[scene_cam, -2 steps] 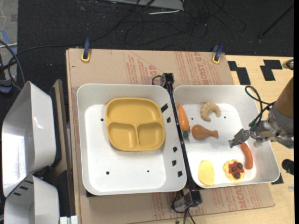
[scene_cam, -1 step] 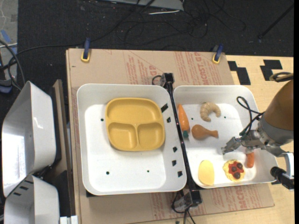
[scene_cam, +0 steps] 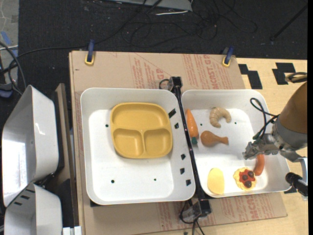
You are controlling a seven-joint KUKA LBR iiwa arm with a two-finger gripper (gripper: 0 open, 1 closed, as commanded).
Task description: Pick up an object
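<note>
The right bin holds several toy foods. An orange carrot lies along its left wall, with a pale croissant-like piece and a brown drumstick nearer the middle. A yellow oval and a small pizza piece lie toward the front. A red sausage rests near the right side. My gripper reaches in from the right and hovers low over that bin, just above the sausage's upper end. The orange band of the arm shows at the right edge.
The left bin carries a yellow divided plate. A metal divider runs between the two bins. A black cable loops over the right bin's far right corner. White containers stand left of the bench.
</note>
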